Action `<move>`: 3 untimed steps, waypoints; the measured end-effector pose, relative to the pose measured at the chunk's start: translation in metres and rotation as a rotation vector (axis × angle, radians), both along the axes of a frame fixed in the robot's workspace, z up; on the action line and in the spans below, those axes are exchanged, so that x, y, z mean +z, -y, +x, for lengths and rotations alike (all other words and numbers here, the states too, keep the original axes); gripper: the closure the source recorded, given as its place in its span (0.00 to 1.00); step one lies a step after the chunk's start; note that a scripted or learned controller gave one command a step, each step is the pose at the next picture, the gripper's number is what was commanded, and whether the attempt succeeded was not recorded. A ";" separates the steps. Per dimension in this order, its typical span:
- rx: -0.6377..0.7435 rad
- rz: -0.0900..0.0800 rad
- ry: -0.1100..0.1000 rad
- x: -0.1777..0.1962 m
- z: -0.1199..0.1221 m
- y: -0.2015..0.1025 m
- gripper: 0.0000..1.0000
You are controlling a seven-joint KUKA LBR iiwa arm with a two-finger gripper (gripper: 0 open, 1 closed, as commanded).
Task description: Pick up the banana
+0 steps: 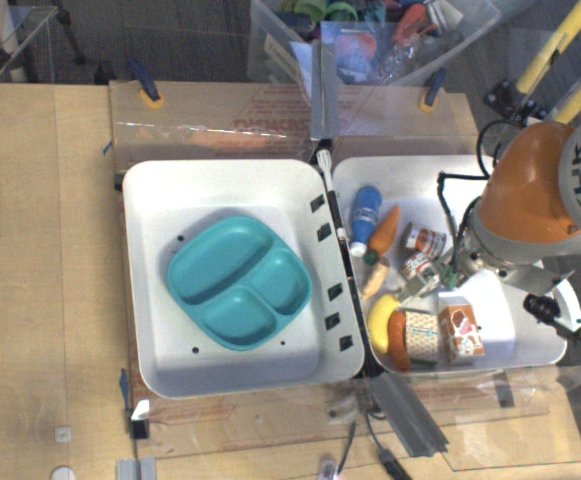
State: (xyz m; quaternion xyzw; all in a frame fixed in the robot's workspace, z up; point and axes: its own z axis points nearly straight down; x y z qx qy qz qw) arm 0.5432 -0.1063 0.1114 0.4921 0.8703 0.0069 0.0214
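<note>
Banana point(381, 318): yellow, curved, partly overlapped by an orange-ended packet point(417, 336) | Location: right bin point(490, 173), against its left wall near the front edge | Gripper point(448, 273): low over the bin's middle among the clutter, grip state cannot be told | Left bin point(150, 298): holds a teal divided plate point(237, 281)

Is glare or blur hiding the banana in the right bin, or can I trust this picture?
Camera view: soft overall, small items lack crisp edges. The yellow banana in the shallow white right bin reads clearly, no glare on it. Glare streaks sit on the taped cardboard behind the bins. The two-finger gripper is too blurred to judge.
</note>
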 end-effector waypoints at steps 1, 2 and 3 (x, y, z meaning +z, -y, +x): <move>0.007 0.006 -0.026 -0.022 -0.033 -0.007 0.00; 0.062 0.006 -0.034 -0.022 -0.011 -0.003 0.00; 0.006 0.007 -0.028 -0.022 -0.059 -0.006 0.00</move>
